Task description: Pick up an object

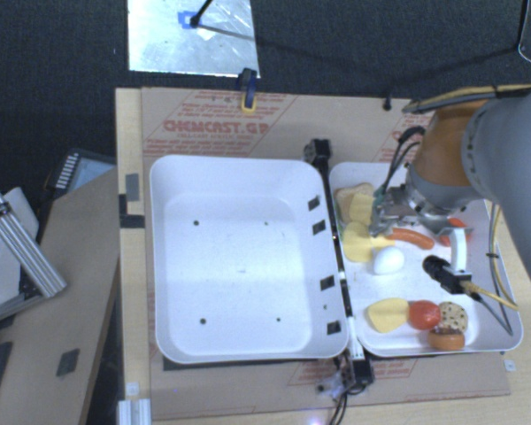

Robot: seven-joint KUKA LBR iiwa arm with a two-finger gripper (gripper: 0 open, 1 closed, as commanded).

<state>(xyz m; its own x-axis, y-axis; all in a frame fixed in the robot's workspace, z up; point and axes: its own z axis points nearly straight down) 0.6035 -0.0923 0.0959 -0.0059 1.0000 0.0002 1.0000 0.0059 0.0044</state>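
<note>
White right bin (409,283): gripper (383,223) beside yellow pieces (357,246).

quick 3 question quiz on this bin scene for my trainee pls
1. True or false: the gripper is above the bin on the view's right.
2. Which thing lies near that bin's middle? A) white egg B) blue cup C) green block
3. Fill in: the red round item lies between the yellow slice and the ___.

Key: 1 true. 2 A. 3 speckled cookie.
</note>
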